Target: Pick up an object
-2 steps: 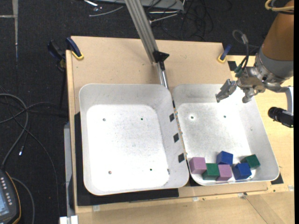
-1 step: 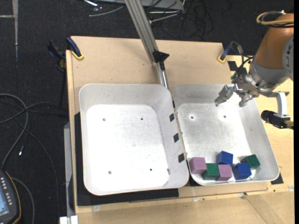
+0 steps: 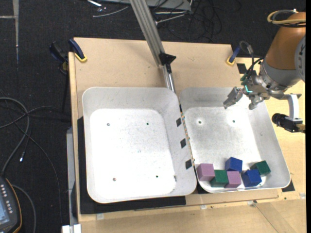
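Where the right bin [image 3: 272, 144] curved up into its near wall, six small cubes lay bunched together along that edge: a light purple cube [image 3: 205, 171] at the left end of the group, a dark green cube [image 3: 220, 177] just beside it, a second purple cube [image 3: 233, 179] touching that one, a blue cube [image 3: 233, 164] set a little farther back, another blue cube [image 3: 251, 177] toward the right, and a green cube [image 3: 263, 167] at the right end. Being cubes, none had a long axis to speak of; most sat turned slightly, their edges skewed to the bin's wall. The rest of that bin's speckled floor was bare white. The left bin [image 3: 92, 144], the same shallow white shape, sat side by side with the right one, their rims meeting along a seam marked by small dark tabs.

The gripper [image 3: 241, 98] hung over the far right corner of the right bin, well apart from the cubes, its two fingers spread with nothing between them. The grey arm with its orange band [image 3: 286, 42] reached in from the right. Both bins rested on a tan bench [image 3: 121, 62], with blue-and-yellow clamps [image 3: 77, 50] at its far corners and a grey metal post [image 3: 148, 28] slanting across the far side.
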